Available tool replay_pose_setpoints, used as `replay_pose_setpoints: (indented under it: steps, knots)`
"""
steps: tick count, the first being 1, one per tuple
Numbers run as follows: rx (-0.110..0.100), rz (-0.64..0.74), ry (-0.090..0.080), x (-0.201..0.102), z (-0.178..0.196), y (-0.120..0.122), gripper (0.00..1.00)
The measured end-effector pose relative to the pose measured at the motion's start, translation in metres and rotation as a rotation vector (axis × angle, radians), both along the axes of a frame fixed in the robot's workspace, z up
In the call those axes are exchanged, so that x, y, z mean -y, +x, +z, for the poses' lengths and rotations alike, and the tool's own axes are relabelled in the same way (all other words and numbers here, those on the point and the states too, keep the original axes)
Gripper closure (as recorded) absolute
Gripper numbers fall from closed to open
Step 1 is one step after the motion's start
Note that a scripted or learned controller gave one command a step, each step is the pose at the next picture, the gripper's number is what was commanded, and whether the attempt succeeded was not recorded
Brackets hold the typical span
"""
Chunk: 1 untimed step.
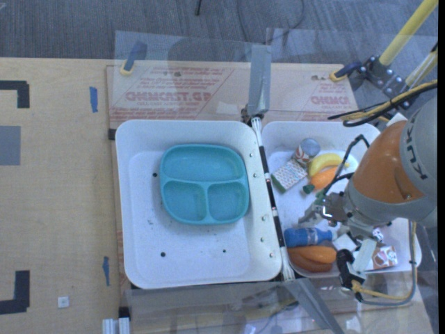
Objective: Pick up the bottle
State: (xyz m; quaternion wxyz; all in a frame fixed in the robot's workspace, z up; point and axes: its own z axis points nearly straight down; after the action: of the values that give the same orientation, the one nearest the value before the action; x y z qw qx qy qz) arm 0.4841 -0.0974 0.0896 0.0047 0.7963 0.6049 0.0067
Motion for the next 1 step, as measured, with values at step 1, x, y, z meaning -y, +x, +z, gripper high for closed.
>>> replay_pose_setpoints:
  steps: [1]
  knots:
    - [-0.010, -0.293, 0.002, -0.0041, 0.0002, -0.0026, 0.00]
